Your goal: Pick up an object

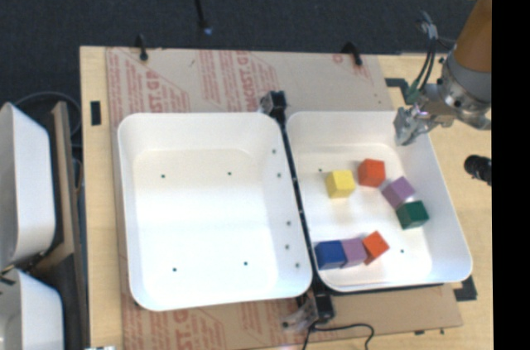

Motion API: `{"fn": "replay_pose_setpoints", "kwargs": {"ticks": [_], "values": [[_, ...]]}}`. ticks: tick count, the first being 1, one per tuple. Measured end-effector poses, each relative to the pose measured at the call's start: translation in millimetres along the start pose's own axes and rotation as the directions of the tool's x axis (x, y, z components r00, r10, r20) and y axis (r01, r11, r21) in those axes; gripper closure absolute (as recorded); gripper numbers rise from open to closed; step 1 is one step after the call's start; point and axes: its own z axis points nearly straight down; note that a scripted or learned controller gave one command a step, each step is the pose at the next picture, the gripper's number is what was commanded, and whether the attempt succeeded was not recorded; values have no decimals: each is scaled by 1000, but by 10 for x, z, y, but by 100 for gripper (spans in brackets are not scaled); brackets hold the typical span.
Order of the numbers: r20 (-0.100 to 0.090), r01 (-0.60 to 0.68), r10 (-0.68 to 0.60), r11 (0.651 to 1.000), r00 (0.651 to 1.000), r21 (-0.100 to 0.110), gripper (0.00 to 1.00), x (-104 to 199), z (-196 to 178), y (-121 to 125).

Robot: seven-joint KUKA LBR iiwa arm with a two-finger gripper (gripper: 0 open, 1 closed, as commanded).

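Small rigid blocks, probably light; best pinched across flat opposite faces. Yellow block (pixel 339 184) stands freest, near the middle of the right bin (pixel 447 212), orange one (pixel 372 172) just beside. Purple (pixel 399 191) and green (pixel 411 213) touching; blue (pixel 330 254), lilac (pixel 354 250), orange-red (pixel 376 245) crowded at the near wall. Left bin (pixel 132 175) bare. Gripper (pixel 408 127) over the far right corner, nothing between its fingers; whether apart or together, cannot tell

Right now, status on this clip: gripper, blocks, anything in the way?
Gripper over right bin's far corner, holding nothing. Seven blocks in that bin, untouched. Nearest: red block. Path clear.
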Motion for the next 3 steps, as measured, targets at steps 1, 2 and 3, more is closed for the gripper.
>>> {"fn": "replay_pose_setpoints", "kwargs": {"ticks": [1,2,3], "values": [[-1,0,0,1000,1000,2,100,-8,-356,6],[-2,3,-3,1000,1000,5,100,504,-223,-205],[-2,3,-3,1000,1000,6,100,1007,-35,-343]]}}
